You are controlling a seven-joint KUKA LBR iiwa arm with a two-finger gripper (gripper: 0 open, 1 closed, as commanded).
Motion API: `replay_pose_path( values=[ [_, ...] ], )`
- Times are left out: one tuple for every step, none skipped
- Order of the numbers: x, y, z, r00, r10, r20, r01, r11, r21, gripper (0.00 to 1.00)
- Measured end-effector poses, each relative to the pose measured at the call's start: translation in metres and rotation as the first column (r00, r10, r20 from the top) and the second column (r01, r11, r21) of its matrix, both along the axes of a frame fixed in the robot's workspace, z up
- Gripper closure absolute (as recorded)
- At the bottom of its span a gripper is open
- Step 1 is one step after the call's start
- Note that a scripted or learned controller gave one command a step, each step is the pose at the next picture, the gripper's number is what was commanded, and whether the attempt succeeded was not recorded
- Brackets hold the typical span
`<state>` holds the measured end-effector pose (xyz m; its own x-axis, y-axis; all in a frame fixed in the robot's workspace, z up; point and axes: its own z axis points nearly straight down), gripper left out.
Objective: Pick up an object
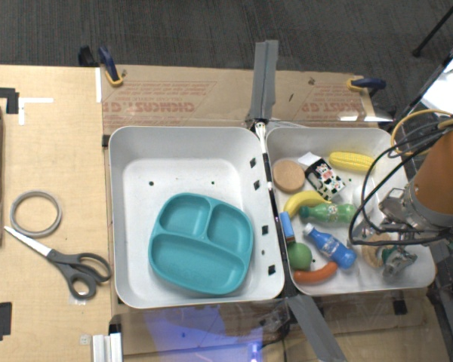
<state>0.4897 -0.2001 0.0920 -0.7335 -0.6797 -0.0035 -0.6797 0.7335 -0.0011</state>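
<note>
Overhead, the bench (53,164) is pale wood, with dark grey carpet (211,13) beyond its 12 o'clock edge. Brown cardboard (181,100) lies under the two bins, held by blue clamps at the far edge. At 9 o'clock on the bench: a tape roll (35,213), with grey-handled scissors (64,262) just beside it toward 5 o'clock.

Left bin (136,157): one teal divided plate (202,243), resting toward the 6 o'clock half of the bin.

Right bin (279,138): a tan round disc (290,176), a black-and-white carton (322,177), a yellow corn cob (351,161), a banana (306,200), a green bottle (328,213), a blue bottle (331,246), a green ball (300,256) and an orange-red sausage shape (315,274). All crowd the 9 o'clock side and centre of that bin.

Arm (442,179) enters from 3 o'clock, orange band uppermost, black cables looping around the wrist. Gripper (396,261) sits low in the right bin's 4 o'clock corner, over a pale object I cannot identify. Finger opening: cannot tell; the wrist and cables mask it. No object is visibly between the fingers.
</note>
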Motion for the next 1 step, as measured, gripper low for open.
replay_pose_path(
  values=[
    [-0.0007,0.0574,0.0,1.0,-0.021,-0.001,0.021,1.0,0.001,0.0]
  ],
)
